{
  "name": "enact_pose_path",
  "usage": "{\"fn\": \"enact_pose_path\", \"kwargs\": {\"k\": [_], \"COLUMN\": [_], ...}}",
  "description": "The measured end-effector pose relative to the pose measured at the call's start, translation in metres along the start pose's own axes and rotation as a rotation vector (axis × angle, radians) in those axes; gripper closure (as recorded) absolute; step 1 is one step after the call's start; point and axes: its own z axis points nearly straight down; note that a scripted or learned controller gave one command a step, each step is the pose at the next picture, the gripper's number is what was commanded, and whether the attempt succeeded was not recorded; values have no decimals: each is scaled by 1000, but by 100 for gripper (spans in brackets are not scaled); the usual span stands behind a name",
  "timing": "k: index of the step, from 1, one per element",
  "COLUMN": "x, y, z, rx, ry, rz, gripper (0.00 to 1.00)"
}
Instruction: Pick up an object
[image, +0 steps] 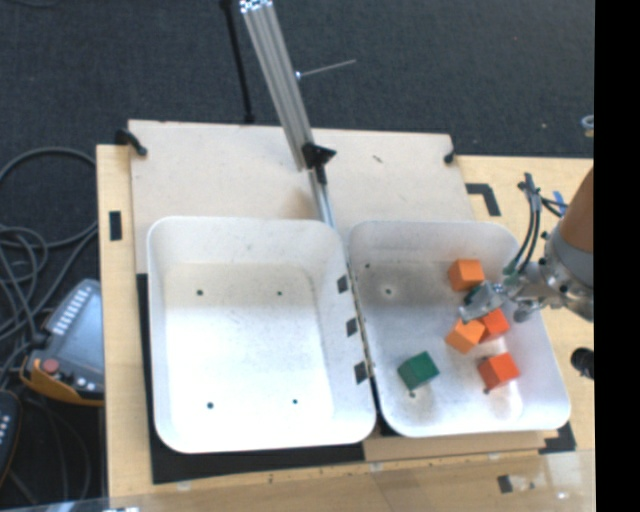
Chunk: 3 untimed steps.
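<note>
Table (240, 170) carries two white bins side by side. Left bin (170, 300) has only bare floor showing; right bin (400, 250) holds all the blocks, clustered toward its right half, within the arm's reach. Four orange blocks (466, 273) and one green block (418, 370) lie loose. Claw (490, 298) sits low among the orange blocks; its opening and any hold cannot be told.

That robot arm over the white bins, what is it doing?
The arm reaches in from the right, its gripper down in the right bin among small blocks. Four orange blocks and one green block lie there. The gripper sits right by the middle orange ones, apparently going for one; whether it has hold of any is unclear.
</note>
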Motion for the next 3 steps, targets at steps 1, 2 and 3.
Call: {"fn": "enact_pose_path", "kwargs": {"k": [1,2,3], "x": [-18,4,3], "y": [13,4,6], "z": [77,86,74], "rx": [-12,-24,-33], "ry": [-5,-10,-13], "rz": [-4,-4,-2], "gripper": [0,0,100]}}
